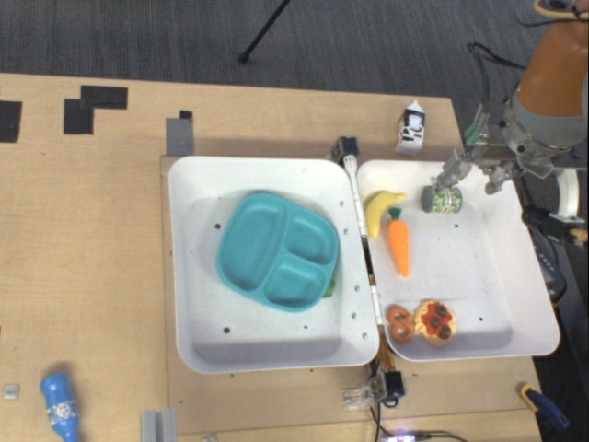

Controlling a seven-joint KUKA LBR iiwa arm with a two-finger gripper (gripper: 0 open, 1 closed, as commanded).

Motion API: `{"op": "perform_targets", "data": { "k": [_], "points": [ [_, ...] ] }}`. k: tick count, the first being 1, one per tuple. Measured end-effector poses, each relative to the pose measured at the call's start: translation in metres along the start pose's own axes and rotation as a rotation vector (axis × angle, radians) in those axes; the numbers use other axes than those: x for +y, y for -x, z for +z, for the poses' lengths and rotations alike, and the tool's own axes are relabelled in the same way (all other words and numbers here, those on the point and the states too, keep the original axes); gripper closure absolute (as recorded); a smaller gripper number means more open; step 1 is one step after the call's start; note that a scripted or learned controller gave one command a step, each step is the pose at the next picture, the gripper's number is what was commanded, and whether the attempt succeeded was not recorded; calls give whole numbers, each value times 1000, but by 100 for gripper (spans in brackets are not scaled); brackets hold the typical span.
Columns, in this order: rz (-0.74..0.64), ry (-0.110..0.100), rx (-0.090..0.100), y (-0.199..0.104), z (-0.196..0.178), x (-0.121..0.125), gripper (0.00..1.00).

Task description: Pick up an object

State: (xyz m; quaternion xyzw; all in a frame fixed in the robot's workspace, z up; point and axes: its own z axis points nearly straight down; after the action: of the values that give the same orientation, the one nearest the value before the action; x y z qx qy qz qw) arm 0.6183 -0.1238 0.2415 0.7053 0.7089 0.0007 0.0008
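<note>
The gripper [448, 175] sits right over the little green can [444, 200] at one o'clock in the right bin [515, 274], maybe closing in to grab it, but its grip can't be told.

On the tabletop [83, 247] beyond my bins I see a small black-and-white carton [411, 126] standing upright near the far edge, a blue bottle [60, 406] lying at the near left corner, and black tape patches [92, 107] far left.
</note>
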Motion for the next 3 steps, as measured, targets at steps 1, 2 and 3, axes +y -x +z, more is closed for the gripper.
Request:
{"op": "perform_targets", "data": {
  "k": [1, 2, 3],
  "points": [
    [-91, -5, 1, -41, 140, -19, 0],
    [24, 9, -1, -39, 154, -57, 0],
    [22, 13, -1, -40, 143, -55, 100]
  ]
}}
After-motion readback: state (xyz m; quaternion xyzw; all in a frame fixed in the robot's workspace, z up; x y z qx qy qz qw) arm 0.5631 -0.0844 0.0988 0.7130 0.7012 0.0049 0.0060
